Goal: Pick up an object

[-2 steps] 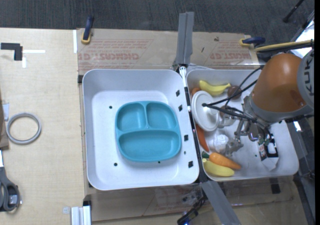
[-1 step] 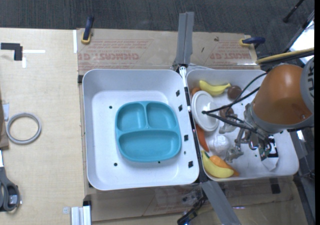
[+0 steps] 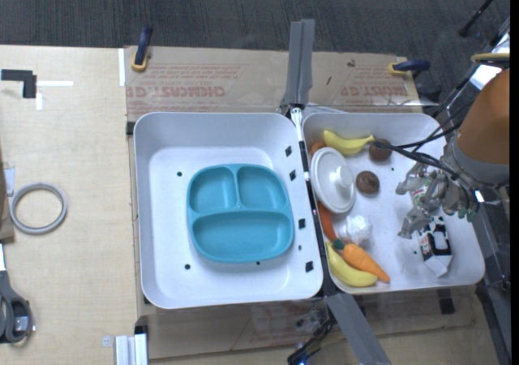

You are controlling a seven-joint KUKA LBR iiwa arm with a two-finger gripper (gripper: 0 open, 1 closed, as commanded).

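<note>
From my console the gripper [image 3: 413,221] hung low over bare floor in the right bin [image 3: 381,114], well out from the white bowl [image 3: 332,181] on the arm's side, and I could not tell whether it was open or closed. Nothing showed in its grasp. The nearest candidate looked to be the brown round piece [image 3: 367,182] just beside the bowl; the carrot [image 3: 366,264] lay nearer the camera than the bowl, resting against a banana [image 3: 350,272]. I judged the brown piece the cleaner pick: stand apart from the bowl's rim, come straight down, close across its width. The cardboard [image 3: 195,79] beyond the bowl carried red print, upside down and too blurred for me to read.
</note>
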